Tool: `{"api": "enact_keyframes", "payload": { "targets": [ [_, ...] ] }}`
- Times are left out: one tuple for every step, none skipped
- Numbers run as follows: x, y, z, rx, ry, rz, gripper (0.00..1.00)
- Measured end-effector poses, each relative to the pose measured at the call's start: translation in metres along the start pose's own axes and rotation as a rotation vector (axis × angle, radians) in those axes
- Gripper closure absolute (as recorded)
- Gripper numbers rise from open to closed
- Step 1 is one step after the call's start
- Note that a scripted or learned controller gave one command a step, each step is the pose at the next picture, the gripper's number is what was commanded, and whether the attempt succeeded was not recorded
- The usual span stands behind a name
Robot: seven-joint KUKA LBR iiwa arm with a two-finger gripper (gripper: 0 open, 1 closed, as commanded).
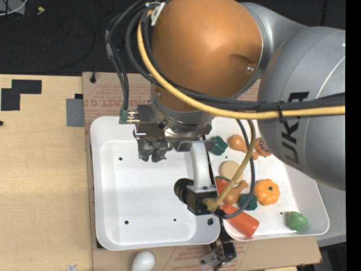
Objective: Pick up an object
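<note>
A small orange pumpkin (267, 191) lies in the right white bin (316, 227). A green item (297, 221) lies near it, a red-orange cylinder (243, 223) at the bin's left side and a teal piece (218, 145) farther back. The gripper (151, 149) hangs over the left white bin (113, 208), well apart from the pumpkin. The jaws' opening cannot be told. A white ball (144, 260) rests outside the bins.

One camera is fixed above the bench (39, 179) and is directed downward at a slant. The left-hand white bin (141, 208) is framed near centre at close range. Above and right of that bin, the arm (225, 44) is seen very near the lens.
</note>
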State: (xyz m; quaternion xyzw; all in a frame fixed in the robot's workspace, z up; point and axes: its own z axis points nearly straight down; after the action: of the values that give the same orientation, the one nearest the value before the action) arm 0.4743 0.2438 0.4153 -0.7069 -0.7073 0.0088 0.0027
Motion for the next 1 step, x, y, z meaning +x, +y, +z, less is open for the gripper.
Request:
{"api": "enact_keyframes", "payload": {
  "targets": [
    [-0.0111, -0.0004, -0.1256, -0.025, 0.013, -0.002, 1.0]
  ]
}}
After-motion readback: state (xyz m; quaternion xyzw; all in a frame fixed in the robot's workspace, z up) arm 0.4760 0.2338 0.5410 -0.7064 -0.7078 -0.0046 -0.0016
